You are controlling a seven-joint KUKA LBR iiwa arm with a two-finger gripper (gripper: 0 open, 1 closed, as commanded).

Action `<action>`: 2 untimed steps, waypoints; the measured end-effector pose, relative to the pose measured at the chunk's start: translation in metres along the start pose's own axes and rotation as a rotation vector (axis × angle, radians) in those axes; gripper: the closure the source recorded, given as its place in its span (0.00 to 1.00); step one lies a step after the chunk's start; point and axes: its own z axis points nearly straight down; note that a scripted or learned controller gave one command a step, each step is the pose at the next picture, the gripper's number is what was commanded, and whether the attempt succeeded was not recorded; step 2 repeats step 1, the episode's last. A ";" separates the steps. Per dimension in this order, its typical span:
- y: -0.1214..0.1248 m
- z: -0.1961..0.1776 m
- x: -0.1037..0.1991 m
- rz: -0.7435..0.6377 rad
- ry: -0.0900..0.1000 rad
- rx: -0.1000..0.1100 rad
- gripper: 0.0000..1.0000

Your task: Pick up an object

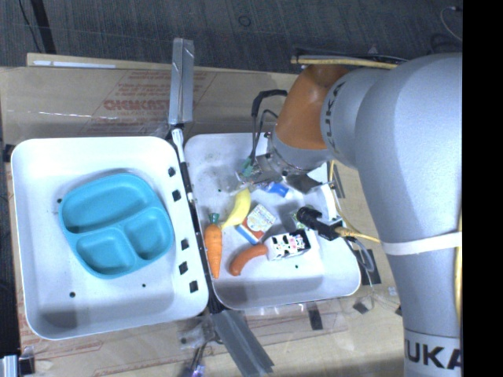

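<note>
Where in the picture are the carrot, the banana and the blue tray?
carrot [214,248], camera view, middle of the orange body.
banana [238,208], camera view, middle of the yellow peel.
blue tray [118,225], camera view, ridge between its compartments.

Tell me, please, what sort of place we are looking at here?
Probably a robotics lab bench for grasping trials: a grey robot arm reaches over two white bins, one with a blue divided plate, the other with toy food like a carrot and banana.
</note>
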 end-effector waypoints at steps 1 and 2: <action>0.024 -0.107 0.003 -0.086 -0.001 -0.002 1.00; 0.024 -0.107 0.003 -0.086 -0.001 -0.002 1.00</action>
